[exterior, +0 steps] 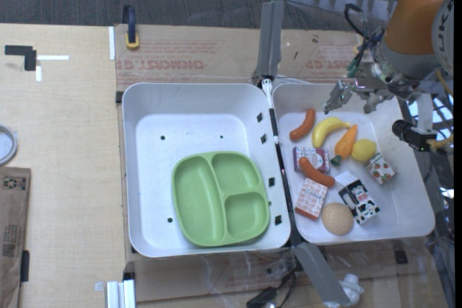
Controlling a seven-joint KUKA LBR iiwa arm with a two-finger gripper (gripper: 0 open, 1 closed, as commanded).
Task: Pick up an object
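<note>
The arm enters from the right, its orange band at the top right corner. The gripper [355, 96] hangs above the far edge of the right bin [419, 223], with its fingers [333, 99] spread apart and nothing between them.

The right bin holds all candidate objects. A banana [328, 129] lies near the far side, just below the gripper, with a carrot [346, 141] touching its right end and a lemon [364, 149] just beside the carrot. One sausage [303, 124] lies to the left of the banana; a second sausage [315, 172] lies toward the middle. A red-and-white carton [312, 198] sits near the left wall, and a tan egg-shaped item [336, 218] rests at the near side beside a black-and-white carton [359, 200].

The left bin [144, 119] holds a green divided plate [220, 197], set toward its near right corner. Both bins rest on the wooden surface [58, 155].
</note>
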